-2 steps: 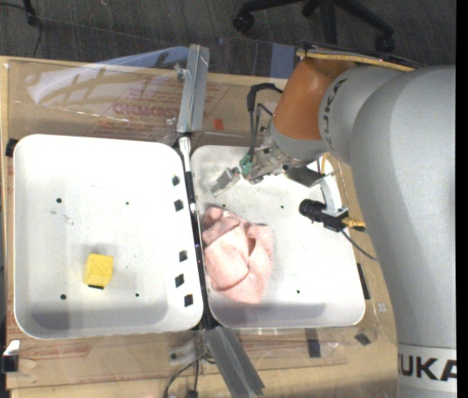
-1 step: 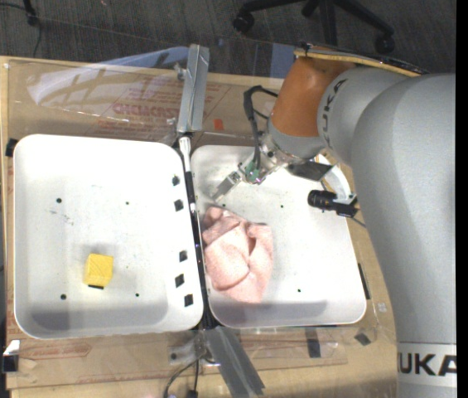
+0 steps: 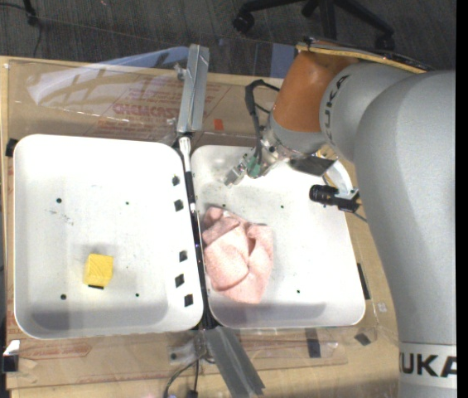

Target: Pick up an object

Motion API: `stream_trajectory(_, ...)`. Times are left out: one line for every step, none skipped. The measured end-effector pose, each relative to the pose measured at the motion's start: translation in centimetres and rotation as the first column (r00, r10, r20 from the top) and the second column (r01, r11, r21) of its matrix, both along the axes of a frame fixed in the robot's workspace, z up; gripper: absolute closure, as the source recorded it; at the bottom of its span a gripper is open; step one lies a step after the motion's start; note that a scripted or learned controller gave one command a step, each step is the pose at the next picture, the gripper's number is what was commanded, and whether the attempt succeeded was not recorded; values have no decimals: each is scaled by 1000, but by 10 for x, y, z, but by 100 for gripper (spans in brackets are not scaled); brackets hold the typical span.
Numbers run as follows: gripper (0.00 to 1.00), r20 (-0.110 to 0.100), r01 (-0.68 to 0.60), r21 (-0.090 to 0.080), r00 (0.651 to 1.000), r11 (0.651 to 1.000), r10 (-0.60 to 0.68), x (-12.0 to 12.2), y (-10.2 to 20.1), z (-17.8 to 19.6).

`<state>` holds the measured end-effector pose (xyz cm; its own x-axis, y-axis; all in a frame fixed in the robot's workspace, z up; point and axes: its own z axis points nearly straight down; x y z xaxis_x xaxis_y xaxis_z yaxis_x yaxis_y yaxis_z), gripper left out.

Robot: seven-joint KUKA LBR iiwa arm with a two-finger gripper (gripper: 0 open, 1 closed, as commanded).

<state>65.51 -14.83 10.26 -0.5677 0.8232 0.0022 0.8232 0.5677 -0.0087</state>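
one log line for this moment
gripper: over right bin far end | pink cloth: in right bin, ungrasped | yellow block: left bin

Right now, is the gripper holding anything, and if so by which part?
Nothing is held. The gripper hangs over the upper part of the right bin, apart from the pink cloth; the yellow block lies in the left bin.
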Motion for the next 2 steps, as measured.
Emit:
stream_trajectory(100,5,141,3,990,990,-141,-6,-14,-2)
stream_trajectory(0,3,141,4,990,990,-141,-6,-14,-3)
